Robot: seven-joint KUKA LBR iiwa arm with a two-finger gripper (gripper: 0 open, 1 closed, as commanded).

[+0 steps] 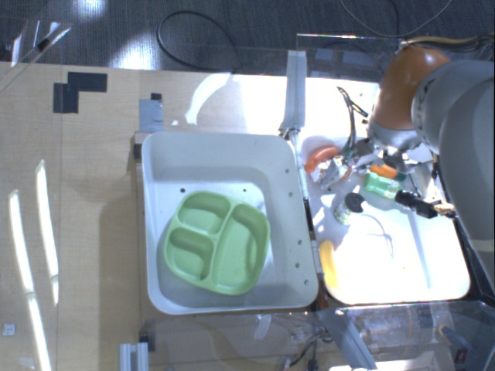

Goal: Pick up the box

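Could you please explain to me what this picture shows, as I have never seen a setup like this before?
The picture comes from one fixed camera above a bench, looking down at a slant. Two shallow white bins sit side by side. The left bin holds a green divided plate. The right bin is brightly lit and washed out. The big grey shape at the right, with an orange band, is a robot arm reaching in. Its claw hangs over the right bin's far end, among small items: something orange-red, something green, and a yellow thing near the bin's left wall. The arm's job is to pick up a box, but glare keeps me from telling which item that is, or whether anything is held.
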